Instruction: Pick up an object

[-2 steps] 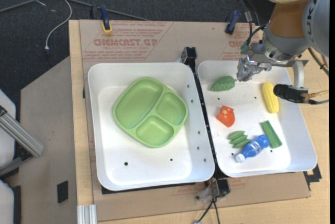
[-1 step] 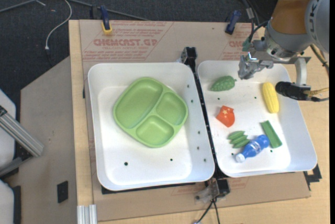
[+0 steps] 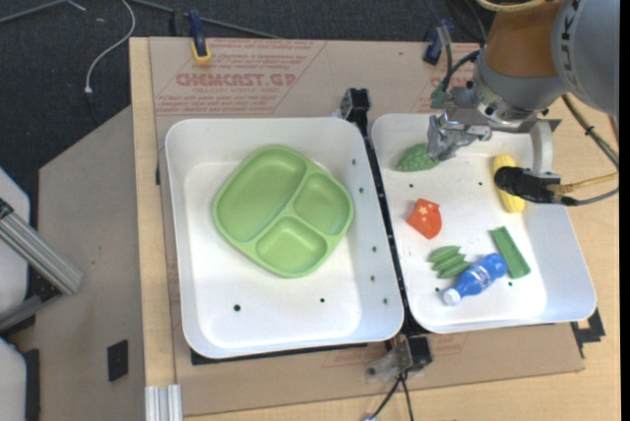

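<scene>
Two shallow white bins sit side by side on the cardboard-covered worktop (image 3: 246, 80); the left bin (image 3: 197, 311) carries a light green plastic plate with three compartments (image 3: 283, 209), lying slightly turned; the right bin (image 3: 561, 301) carries the small things. The grey arm with its orange band (image 3: 536, 1) reaches in from the right, and its metal hand (image 3: 445, 142) hangs low over the far left corner of the right bin, right at a dark green leafy toy piece (image 3: 417, 158); the fingertips look to be touching or just above the leaf's right end, but I cannot tell whether the hand is open or closed, nor whether it grips anything. Beside the right wall lies a yellow banana-shaped toy (image 3: 509, 185), partly behind a black fitting with a cable; near the bin's middle sits a small red and orange block (image 3: 425, 217); closer to the front lie a green pea pod (image 3: 447, 259), a small blue bottle with a white cap (image 3: 475, 277) and a dark green flat bar (image 3: 510, 251), the three close together.
</scene>
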`<state>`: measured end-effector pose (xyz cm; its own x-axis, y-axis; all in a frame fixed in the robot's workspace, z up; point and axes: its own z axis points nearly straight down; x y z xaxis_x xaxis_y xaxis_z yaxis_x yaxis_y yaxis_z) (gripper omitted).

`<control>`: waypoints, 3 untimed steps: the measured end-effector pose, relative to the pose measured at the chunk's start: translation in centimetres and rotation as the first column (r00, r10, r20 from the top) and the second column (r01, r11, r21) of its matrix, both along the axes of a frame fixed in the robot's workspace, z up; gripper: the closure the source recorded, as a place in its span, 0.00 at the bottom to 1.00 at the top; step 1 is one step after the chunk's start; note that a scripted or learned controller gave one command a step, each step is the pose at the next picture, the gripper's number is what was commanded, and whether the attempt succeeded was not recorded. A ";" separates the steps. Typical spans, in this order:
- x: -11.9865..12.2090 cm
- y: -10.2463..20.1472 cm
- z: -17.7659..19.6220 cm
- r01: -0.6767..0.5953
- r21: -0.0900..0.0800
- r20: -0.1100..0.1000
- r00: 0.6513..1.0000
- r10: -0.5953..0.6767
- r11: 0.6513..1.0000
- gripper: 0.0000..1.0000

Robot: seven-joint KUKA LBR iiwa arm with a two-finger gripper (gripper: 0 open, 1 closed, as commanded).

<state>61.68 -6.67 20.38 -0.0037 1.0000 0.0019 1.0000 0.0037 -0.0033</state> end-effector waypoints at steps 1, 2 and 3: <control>-2.3 4.4 1.5 -0.001 0.001 0.001 1.000 0.001 1.000 1.00; -5.3 8.7 0.9 -0.001 0.001 -0.002 1.000 0.001 1.000 1.00; -8.2 13.5 0.4 -0.001 0.001 -0.002 1.000 0.001 1.000 1.00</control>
